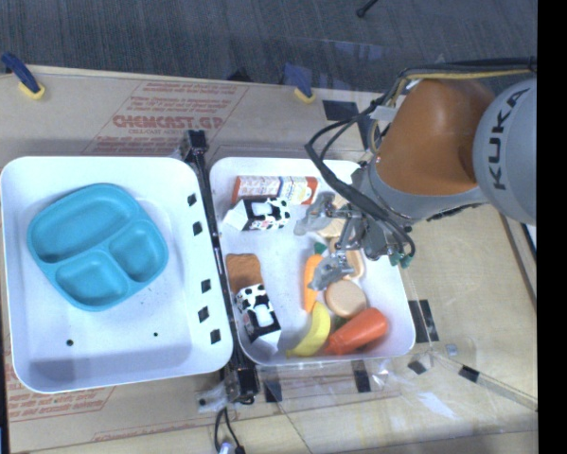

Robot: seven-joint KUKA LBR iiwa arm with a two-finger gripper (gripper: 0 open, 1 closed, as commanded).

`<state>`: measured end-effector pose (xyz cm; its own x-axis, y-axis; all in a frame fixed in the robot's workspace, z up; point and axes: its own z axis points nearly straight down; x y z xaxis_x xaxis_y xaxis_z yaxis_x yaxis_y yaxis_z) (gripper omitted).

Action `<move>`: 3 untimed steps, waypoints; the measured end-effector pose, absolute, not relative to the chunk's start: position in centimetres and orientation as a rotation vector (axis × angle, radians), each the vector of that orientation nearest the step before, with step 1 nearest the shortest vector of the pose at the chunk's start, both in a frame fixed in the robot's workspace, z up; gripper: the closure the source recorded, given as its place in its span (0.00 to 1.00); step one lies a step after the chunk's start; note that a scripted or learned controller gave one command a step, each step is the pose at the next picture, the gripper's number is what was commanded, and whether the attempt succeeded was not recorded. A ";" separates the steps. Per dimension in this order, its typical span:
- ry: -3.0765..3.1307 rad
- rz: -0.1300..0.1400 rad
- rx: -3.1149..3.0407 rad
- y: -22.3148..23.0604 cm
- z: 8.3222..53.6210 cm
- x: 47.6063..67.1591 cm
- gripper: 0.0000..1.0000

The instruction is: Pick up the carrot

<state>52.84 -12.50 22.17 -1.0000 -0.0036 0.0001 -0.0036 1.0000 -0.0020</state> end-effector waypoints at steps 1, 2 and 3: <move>-3.143 0.000 0.119 -12.4 9.2 52.9 0.00; -3.143 0.000 0.135 -12.2 10.2 53.0 1.00; -3.105 -0.001 -0.470 -12.2 13.9 49.5 1.00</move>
<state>49.52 -12.16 13.86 -0.9552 0.2960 0.0012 0.2960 0.9552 0.0002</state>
